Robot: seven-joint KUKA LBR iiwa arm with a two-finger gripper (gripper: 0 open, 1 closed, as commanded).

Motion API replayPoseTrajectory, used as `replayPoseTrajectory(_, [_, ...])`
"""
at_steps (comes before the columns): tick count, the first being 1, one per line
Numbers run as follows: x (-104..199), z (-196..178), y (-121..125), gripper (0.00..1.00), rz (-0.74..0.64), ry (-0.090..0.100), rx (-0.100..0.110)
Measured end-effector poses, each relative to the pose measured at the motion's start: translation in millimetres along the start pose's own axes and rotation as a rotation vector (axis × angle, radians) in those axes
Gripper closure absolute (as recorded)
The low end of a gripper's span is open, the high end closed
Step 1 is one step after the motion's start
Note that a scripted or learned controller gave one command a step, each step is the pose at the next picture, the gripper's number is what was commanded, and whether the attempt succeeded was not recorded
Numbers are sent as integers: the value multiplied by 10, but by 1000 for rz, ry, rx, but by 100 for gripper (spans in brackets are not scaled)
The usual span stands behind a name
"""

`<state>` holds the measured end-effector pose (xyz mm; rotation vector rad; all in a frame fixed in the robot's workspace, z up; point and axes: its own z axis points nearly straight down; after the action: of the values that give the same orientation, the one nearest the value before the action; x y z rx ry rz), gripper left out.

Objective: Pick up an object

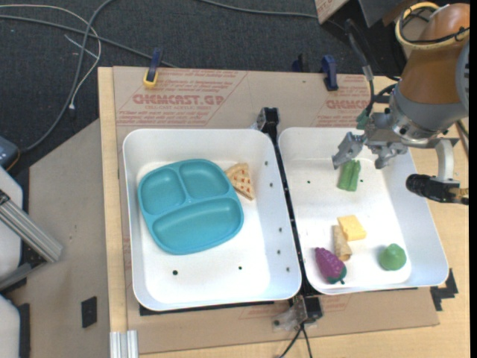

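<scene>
2 white bins sit side by side; over the right bin (440,274) the gripper (367,152) hangs with jaws wide, straddling nothing, just above the green cylinder (348,175). to grab well, i'd drop straight down, centre on it, then close.
</scene>
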<state>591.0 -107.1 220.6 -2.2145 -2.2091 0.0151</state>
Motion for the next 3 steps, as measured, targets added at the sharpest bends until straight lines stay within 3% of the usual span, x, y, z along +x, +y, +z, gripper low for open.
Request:
replayPoseTrajectory(1, [4, -85, 24, 0, -3, -1, -15])
replayPoseTrajectory(3, [51, 1080, 125, 0, -3, -1, -11])
